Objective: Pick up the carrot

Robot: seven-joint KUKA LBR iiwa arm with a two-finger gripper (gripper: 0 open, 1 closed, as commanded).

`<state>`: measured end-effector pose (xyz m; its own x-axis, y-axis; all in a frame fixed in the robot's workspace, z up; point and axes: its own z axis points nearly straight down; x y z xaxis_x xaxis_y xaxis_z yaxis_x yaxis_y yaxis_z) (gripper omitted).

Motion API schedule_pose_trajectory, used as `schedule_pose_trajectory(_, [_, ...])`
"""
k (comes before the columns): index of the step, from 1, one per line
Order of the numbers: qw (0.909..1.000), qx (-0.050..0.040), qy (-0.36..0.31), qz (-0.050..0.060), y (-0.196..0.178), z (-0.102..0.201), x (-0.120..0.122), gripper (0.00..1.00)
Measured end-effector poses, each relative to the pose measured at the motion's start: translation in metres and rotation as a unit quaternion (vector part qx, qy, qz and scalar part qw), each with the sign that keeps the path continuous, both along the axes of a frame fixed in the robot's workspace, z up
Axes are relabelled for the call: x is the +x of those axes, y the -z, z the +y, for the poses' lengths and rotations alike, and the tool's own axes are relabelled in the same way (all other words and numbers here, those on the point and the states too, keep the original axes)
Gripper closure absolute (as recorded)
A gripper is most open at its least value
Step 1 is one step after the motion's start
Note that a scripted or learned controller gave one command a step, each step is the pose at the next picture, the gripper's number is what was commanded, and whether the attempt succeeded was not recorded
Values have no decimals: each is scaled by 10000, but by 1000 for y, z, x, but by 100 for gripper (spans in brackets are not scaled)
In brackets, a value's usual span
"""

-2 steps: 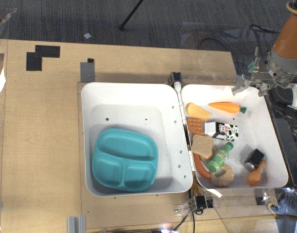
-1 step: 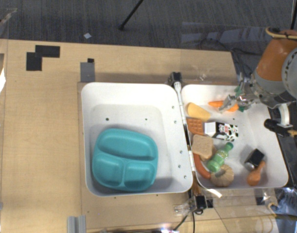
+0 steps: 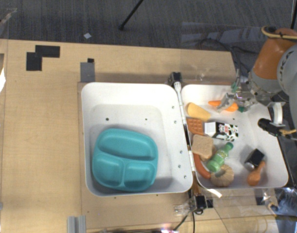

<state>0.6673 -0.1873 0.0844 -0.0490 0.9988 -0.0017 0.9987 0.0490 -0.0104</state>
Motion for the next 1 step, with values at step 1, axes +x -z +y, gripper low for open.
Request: schedule_pose_trajectory(1, [10000, -4, -48, 69, -9, 0, -2, 100])
